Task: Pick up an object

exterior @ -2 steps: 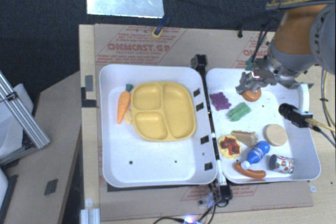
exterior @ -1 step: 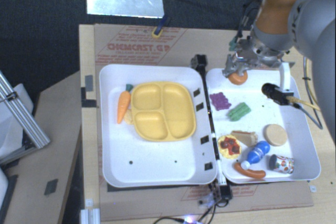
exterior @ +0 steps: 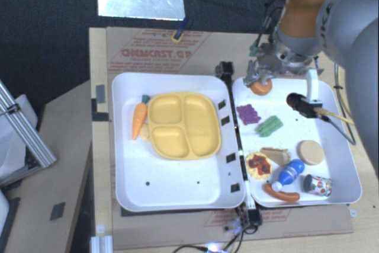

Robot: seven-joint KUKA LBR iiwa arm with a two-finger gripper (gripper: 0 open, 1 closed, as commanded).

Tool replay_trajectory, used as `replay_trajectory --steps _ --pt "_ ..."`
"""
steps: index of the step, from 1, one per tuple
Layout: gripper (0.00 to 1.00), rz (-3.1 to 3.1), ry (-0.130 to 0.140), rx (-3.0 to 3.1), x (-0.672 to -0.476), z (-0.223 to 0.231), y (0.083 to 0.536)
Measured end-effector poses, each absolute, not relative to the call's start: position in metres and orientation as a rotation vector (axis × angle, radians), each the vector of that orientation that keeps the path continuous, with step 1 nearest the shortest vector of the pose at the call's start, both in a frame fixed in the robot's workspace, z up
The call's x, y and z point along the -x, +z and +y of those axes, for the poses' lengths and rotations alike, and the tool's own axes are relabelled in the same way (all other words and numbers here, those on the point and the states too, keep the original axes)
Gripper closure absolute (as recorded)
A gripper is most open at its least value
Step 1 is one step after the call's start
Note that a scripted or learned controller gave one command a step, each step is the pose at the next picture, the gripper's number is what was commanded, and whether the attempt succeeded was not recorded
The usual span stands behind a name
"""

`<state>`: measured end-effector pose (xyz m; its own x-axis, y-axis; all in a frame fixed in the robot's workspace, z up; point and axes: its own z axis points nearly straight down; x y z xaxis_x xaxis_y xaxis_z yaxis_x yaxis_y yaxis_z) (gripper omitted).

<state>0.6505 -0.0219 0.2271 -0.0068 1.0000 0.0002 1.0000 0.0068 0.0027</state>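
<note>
Orange piece (exterior: 260, 87) — gripper (exterior: 259, 76) over it.

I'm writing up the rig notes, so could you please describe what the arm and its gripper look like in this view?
The arm is smooth, rounded grey metal with a bulbous orange band above the wrist. Yellow and black cables loop around that band. The gripper is a compact grey and silver metal assembly with dark wires running down beside it.

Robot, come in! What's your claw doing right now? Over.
Gripper low at right bin's far corner, over orange toy. Grip unconfirmed. Grapes, green piece close by.
</note>
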Motion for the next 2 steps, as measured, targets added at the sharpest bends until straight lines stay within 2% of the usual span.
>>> replay_trajectory --steps 2 --pt "1.0 2.222 0.001 -2.218 -0.6555 -0.0305 0.2151"
